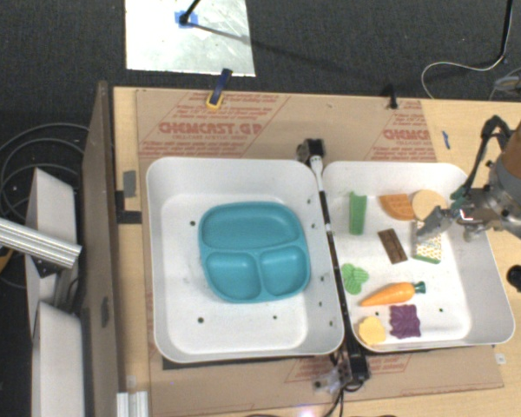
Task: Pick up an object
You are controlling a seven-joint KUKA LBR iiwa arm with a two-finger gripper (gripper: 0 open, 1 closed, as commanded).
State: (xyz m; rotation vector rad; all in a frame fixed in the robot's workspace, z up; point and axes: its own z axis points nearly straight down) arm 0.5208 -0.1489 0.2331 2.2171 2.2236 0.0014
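Whether the gripper (436, 224) is open cannot be told above the speckled wedge (430, 248), judged light and stiff, best pinched across its flat sides.

Grey arm (514, 176) with an orange band, black cable looping alongside; metallic fingers (431, 224), seemingly silver.

Smooth matt teal plastic tray (252, 252)
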